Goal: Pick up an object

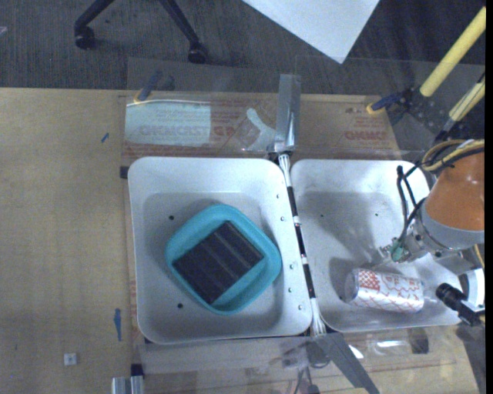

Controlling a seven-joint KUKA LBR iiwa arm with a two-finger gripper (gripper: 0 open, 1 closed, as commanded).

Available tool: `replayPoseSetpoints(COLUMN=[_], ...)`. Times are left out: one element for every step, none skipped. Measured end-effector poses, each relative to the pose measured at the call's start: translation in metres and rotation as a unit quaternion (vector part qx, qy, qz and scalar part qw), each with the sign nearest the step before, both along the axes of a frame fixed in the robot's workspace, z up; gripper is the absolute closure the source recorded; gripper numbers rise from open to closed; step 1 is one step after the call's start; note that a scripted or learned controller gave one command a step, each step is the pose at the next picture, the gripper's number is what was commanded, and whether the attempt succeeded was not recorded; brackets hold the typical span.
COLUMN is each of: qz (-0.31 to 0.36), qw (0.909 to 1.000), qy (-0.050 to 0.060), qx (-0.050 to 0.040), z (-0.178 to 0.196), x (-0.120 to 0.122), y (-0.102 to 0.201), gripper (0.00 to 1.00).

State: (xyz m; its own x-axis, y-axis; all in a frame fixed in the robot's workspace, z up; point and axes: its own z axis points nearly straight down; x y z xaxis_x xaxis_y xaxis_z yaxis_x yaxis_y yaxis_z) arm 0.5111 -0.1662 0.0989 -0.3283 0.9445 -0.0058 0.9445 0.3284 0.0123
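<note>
Can (pixel 387 289) near right bin's (pixel 339 185) front edge

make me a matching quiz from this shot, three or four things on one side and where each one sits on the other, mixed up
Things:
1. teal tray
2. can
3. arm
4. white sheet

Places:
A. lying on its side in the right bin
B. on the floor past the bench, top of view
C. in the left bin, holding a dark block
D. above the right bin's right side

Pairs: 1-C, 2-A, 3-D, 4-B
</note>
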Motion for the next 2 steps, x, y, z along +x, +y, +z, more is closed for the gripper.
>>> replayPoseSetpoints(qz=[0.0, 0.038], qw=[1.0, 0.9993], qy=[0.0, 0.005], qx=[0.0, -0.0002], z=[0.0, 0.023], x=[0.0, 0.053], y=[0.0, 0.039], gripper=[0.0, 0.0])
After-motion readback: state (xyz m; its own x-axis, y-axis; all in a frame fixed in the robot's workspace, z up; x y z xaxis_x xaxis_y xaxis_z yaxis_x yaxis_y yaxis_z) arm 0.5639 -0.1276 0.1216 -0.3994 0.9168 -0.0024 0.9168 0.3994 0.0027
